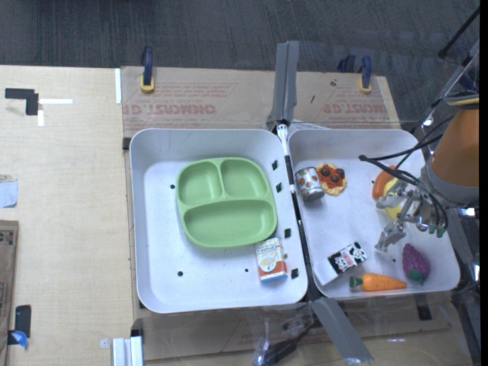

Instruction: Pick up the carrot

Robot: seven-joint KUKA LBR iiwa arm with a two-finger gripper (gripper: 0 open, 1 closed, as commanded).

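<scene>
Camera view looks down on two bins: the left bin [152, 227] holds one green plate [226, 201] with three compartments and one small carton [271, 261] just beside the plate's lower right corner. The right bin [335, 139] holds the arm's gripper [390, 236] and six small things. By my judgement the step in hand is the approach: the gripper hangs over the right side of this bin, above and slightly right of the carrot, and nothing lies between its fingers, which look parted. The next move calls for travel toward the bin's near edge and a descent with the fingers set across the carrot's narrow width.

Counted, largest to smallest: one carrot [377, 283], lying flat along the near wall, its green top to the left; one purple grape bunch [415, 262] near its right end; one can [309, 183]; one pizza slice [333, 178] touching the can; one orange-yellow fruit [383, 186], partly hidden by cables; one black-and-white carton [347, 258] just above the carrot's green end.
</scene>
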